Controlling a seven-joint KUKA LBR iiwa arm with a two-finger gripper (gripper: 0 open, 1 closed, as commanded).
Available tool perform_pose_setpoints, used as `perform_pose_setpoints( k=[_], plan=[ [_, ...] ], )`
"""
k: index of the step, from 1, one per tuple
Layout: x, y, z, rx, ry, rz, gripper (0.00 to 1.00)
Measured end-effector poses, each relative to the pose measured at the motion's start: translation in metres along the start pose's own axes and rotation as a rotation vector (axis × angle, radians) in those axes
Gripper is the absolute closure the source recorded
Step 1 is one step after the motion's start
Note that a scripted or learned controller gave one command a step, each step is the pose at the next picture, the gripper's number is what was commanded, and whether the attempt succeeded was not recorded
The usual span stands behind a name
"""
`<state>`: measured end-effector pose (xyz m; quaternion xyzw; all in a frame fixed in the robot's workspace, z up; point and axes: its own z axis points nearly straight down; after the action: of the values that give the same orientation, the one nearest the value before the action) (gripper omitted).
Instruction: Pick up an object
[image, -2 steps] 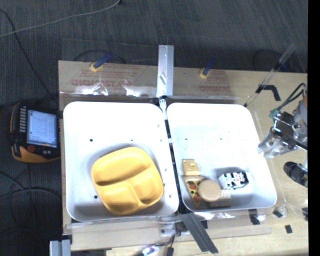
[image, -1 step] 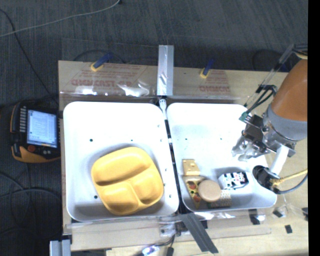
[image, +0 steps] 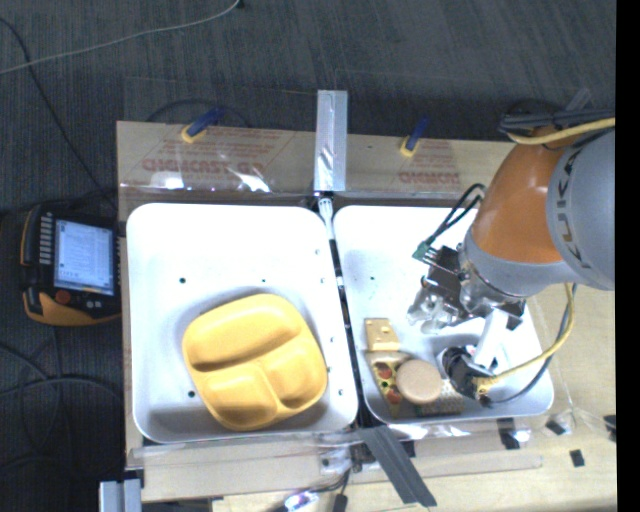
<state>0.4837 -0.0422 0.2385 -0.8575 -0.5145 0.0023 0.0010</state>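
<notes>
The counter (image: 150, 140) carries two shallow white bins side by side, meeting at a dark seam down the middle. The one arm (image: 545, 215), grey with an orange band, reaches in from the right and hangs over the right bin (image: 375, 250). The left bin (image: 170, 240) holds a single thing: one yellow compartment tray (image: 255, 360), rounded and split into three sections, lying flat toward the near side and tilted a little askew. The right bin holds a small cluster in its near-left corner: one round tan disc (image: 418, 379), one small tan block (image: 380, 335) just behind it, and a darker jumble beneath them (too crowded to sort into separate items). The tool (image: 440, 305) sits low over the middle of the right bin, just to the right of that cluster and apart from it, with a black round part (image: 460, 368) below it toward the near wall; whether the tool is spread or pressed together cannot be told from this slant. Outside the bins, one handheld controller (image: 75, 265) with a lit screen lies on the dark floor (image: 60, 430) left of the counter, and two blue-and-yellow clamps (image: 200, 124) grip the counter's far edge.
</notes>
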Motion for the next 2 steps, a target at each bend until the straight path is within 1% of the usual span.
perform_pose_setpoints(
  k=[1, 2],
  plan=[
    [-0.099, 0.053, -0.111, -0.005, -0.001, -0.201, 1.0],
    [-0.041, 0.022, -0.03, 0.0, 0.0, -0.121, 1.0]
  ],
)
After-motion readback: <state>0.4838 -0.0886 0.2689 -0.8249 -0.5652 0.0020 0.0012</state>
